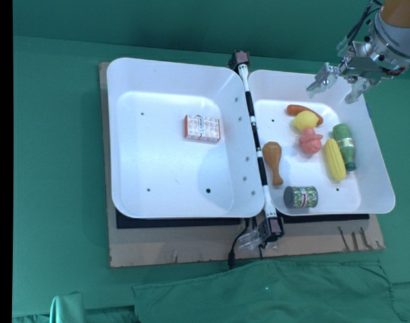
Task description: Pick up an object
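Two-fingered and spread wide, hanging as the gripper [339, 86] above the far rim of the right bin [380, 204], clasping nothing between the fingers [322, 81]. Reaching in from the right on the grey arm [396, 40], showing the orange band [401, 2] at the top corner. Hovering apart from everything in the bin, nearest to the red sausage-like piece [304, 110] lying below and to the left.

Lying loose on the floor of that right bin, seven candidates for picking. Touching the red sausage-like piece on its near side, a yellow lemon-like piece [303, 121]. Sitting just beside that, toward the near rim, a pink knobbly piece [310, 142]. Lying by the right wall, a green bottle [345, 147], pressing side by side against a yellow corn cob [335, 160]. Resting close to the white rod [254, 130] between the two bins, a brown drumstick [273, 161], pointing its thin end toward the near rim. Lying on its side at the near edge, a can with a green label [300, 196].

Holding a single small red-and-white box [202, 128] near the middle of its floor, the left bin [124, 86], well apart from the gripper. Lying under both bins, a sheet of brown cardboard [191, 253], itself resting on green cloth [57, 147].
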Available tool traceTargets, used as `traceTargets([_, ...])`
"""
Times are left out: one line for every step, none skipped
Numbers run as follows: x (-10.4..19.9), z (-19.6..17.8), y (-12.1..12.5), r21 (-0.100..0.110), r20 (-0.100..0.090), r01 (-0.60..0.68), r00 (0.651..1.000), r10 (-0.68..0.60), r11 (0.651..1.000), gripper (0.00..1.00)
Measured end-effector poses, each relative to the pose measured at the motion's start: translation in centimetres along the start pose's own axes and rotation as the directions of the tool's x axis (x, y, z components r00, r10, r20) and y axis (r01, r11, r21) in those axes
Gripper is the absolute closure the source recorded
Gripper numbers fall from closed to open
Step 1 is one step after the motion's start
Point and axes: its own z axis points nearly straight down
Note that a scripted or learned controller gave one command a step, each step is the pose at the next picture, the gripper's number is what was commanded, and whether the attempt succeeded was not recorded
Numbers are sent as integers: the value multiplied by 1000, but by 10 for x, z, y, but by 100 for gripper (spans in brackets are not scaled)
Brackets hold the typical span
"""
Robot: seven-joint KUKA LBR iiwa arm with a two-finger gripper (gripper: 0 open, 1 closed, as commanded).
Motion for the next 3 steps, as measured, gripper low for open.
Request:
traceTargets([0,0,0,0,0,0,1000,0,1000,0])
traceTargets([2,58,6,5,0,0,1000,0,1000,0])
traceTargets([9,115,9,6,-1,1,1000,-1,1000,0])
